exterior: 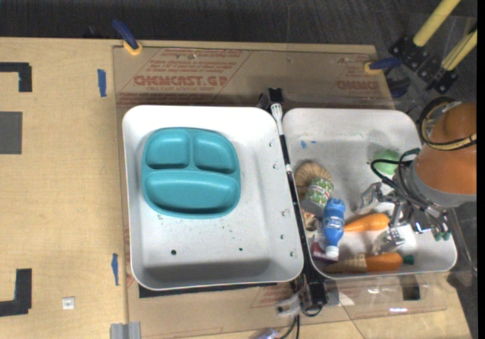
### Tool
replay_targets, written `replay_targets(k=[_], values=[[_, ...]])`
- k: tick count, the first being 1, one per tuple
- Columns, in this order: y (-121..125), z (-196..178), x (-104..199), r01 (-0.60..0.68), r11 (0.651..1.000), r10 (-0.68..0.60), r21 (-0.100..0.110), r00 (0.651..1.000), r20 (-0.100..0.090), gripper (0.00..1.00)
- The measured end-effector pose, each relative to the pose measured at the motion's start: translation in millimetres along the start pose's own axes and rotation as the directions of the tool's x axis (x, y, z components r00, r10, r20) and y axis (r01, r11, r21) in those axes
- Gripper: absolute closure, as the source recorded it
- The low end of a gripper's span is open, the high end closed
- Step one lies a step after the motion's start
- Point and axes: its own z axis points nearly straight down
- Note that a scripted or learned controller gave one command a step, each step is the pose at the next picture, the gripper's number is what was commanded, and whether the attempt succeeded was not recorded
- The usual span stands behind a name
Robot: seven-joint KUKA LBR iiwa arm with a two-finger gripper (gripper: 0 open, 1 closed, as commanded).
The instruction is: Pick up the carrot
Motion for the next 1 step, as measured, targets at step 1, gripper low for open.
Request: replay_targets(k=[1], values=[[2.3,-0.3,0.2,0.143,0.990,-0.143,-0.005,0.990,0.007,0.00]])
